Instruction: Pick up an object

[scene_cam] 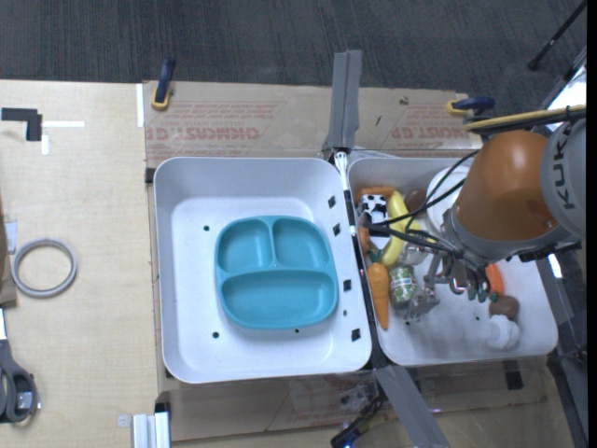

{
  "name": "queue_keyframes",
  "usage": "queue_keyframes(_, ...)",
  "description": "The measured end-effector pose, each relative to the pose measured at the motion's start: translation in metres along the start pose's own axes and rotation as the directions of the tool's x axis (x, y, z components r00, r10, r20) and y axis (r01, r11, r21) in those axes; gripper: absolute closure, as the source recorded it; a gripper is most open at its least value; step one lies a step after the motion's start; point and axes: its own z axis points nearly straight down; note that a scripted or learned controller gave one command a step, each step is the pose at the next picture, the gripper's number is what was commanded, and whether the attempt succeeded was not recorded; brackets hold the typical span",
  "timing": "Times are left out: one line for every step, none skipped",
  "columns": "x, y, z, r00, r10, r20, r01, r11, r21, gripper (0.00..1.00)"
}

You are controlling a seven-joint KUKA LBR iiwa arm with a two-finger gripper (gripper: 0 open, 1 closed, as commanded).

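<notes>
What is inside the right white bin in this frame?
In the right white bin: a plastic orange carrot, yellow banana, black-and-white patterned toy and greenish jar. The arm covers the rest.

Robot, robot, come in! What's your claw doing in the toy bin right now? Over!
Gripper low in right bin, among toys. Nothing seen between fingers. Carrot and banana close beside. Blue plate sits in left bin.
</notes>
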Motion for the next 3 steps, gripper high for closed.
queue_keyframes(0.044,-0.005,0.000,0.995,0.096,-0.002,-0.096,0.995,-0.001,0.00)
queue_keyframes(-0.016,-0.079,-0.015,0.998,-0.070,0.002,0.070,0.998,0.000,0.00)
queue_keyframes(-0.073,0.003,-0.001,1.000,0.001,0.004,-0.001,1.000,0.000,0.00)
